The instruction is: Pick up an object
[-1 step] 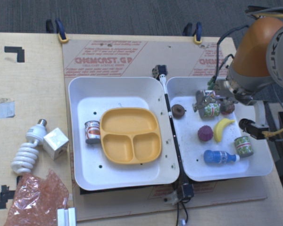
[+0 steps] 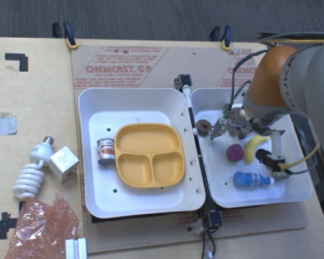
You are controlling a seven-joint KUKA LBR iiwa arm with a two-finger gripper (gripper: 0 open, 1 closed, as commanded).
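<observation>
Right bin (image 2: 218,196), banana (image 2: 254,147) seemingly beside fingers (image 2: 227,124)

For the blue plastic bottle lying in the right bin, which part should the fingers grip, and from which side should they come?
Grip the blue plastic bottle around the middle of its body, coming straight down from above. It lies flat on its side, cap toward the arm's side, so the fingers would probably close best across its narrow width. The right white bin floor around it looks free.

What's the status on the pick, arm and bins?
Gripper low in the right bin, nothing seen between its fingers. Purple ball, banana, blue bottle lie loose nearby. Yellow tray and can sit in the left bin.
</observation>
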